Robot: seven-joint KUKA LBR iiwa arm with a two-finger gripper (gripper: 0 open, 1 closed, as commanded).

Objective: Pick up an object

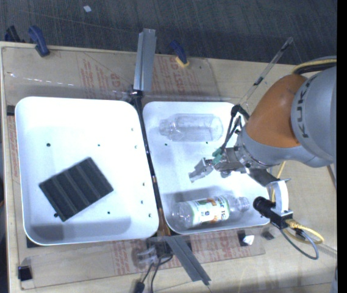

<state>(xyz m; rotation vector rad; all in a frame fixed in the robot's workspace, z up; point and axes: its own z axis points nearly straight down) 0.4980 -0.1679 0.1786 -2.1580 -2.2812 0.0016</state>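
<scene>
My gripper [201,170] hangs over the middle of the right bin [161,163], reaching in from the right with its fingers spread open and nothing between them. A clear plastic bottle [189,127] lies on its side at the back of that bin, above the gripper. Another clear bottle with a white and orange label [208,211] lies on its side along the bin's front wall, just below the gripper. A dark ribbed rectangular pad [75,188] lies flat in the left bin [33,121].
A grey metal post [143,60] stands at the back between the two bins. Blue clamps [38,40] hold the bench board at the back edge. A cable with a yellow end [295,231] trails off to the right front.
</scene>
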